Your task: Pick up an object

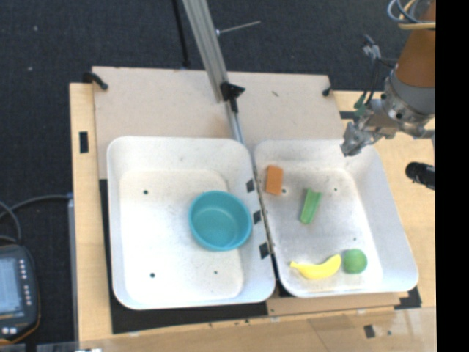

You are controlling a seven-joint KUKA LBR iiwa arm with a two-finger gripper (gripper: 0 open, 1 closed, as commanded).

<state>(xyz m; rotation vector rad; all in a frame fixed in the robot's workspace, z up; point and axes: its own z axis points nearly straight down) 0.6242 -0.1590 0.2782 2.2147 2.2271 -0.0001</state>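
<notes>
Jaw state cannot be told: the gripper (353, 144) is seen small and at a slant, and nothing is seen held by it. It is positioned over the far right corner of the right bin (388, 218), above the rim and apart from every object inside. This placement is judged to be an approach or standby station, from which any item in the bin can be reached by a descent to the near left.

Four candidate objects are noted in the right bin. An orange block (274, 180) lies at the far left, just beside the wall shared with the left bin (132, 218). A green cylinder (310, 206) lies near the middle, closest to the gripper and clear of its neighbours on all sides; it is judged the easiest pick. A yellow banana (317, 268) and a green ball (355, 261) lie at the near edge, touching or nearly so, which is judged likely to hinder a clean closure on either.

A blue bowl (220, 221) rests upright in the left bin, toward its right side.

A metal post (209, 42) rises from the far side of the bench (84, 196), between the bins.

No pick is judged to have begun.
</notes>
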